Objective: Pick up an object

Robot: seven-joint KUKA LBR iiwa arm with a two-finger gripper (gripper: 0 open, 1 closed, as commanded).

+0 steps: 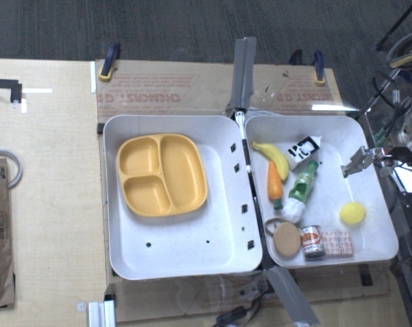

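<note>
Nearest the lens, along the front wall of the right bin (389, 247), sit a round tan disc (286, 239), a small tin can (313, 242) on its side and a flat red-printed packet (338, 243), all touching or nearly so. Behind them a green bottle (302, 184) lies tilted with its white cap end toward the disc, a carrot (274, 182) runs alongside it, a banana (274, 158) curves above, and a black-and-white carton (304, 148) sits at the back. A lemon (353, 212) rests alone near the right wall.

From where I stand, the gripper (359, 161) hangs over the right bin's far right side, up from the lemon; its metal fingers look spread apart with nothing between them.

Nothing is picked yet. The lemon seems the cleanest target: it has bare floor around it, while the front cluster is crowded. I would centre over it, keep the fingers wide, descend straight and close gently, since a round fruit may roll or squirt out.

The left bin (124, 251) holds a yellow divided plate (162, 175).
</note>
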